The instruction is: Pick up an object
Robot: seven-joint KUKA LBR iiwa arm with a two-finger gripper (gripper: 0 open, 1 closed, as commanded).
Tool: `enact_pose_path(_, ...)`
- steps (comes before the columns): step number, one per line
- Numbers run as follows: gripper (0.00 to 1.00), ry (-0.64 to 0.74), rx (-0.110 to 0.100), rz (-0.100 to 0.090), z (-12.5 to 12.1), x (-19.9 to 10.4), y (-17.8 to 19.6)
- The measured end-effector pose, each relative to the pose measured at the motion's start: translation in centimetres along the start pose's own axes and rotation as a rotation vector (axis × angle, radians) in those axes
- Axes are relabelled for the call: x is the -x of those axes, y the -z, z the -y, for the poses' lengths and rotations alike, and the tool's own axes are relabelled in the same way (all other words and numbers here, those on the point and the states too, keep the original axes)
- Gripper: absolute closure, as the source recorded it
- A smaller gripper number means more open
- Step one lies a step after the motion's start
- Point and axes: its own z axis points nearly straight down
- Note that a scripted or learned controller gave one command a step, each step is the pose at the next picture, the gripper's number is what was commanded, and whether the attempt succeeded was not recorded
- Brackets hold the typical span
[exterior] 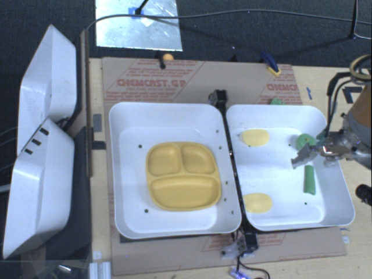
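The metal two-finger gripper [303,157] hangs with fingers apart in the right bin [279,222], gripping nothing; the green plastic stick [310,180] lies just near of it; best to centre over the stick's middle, straddle its narrow width, then close

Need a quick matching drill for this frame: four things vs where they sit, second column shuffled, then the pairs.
Things:
1. divided yellow tray
2. green stick
3. upper yellow disc
4. lower yellow disc

Places:
A. right bin, near its front edge
B. left bin, centre
C. right bin, right side, just below the gripper
D. right bin, near its back edge

Pairs: 1-B, 2-C, 3-D, 4-A
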Motion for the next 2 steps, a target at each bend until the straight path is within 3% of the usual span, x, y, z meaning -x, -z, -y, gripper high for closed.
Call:
enact_pose_path(1, 0.00, 0.001, 0.004, 0.001, -0.1, 0.0, 0.2)
enact_pose_path(2, 0.00, 0.001, 0.001, 0.000, -0.7, -0.3, -4.2)
